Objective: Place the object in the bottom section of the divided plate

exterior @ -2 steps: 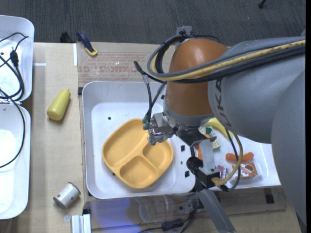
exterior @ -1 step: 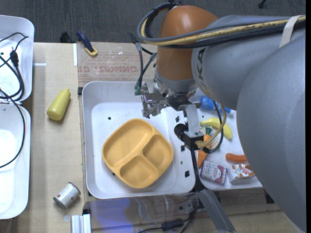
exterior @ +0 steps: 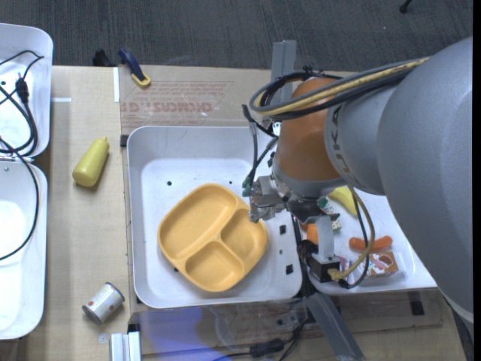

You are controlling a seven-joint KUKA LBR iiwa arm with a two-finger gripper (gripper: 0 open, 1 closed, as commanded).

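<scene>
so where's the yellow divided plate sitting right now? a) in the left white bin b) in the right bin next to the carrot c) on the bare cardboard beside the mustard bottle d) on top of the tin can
a: the yellow divided plate lies flat inside the left white bin, with the gripper at its right rim.

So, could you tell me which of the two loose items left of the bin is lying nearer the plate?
The small metal can, lower left; the yellow mustard bottle lies farther up.

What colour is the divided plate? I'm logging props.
Yellow-orange all over, plain, no pattern: the divided plate sits in the left bin, seen in the camera view.
</scene>
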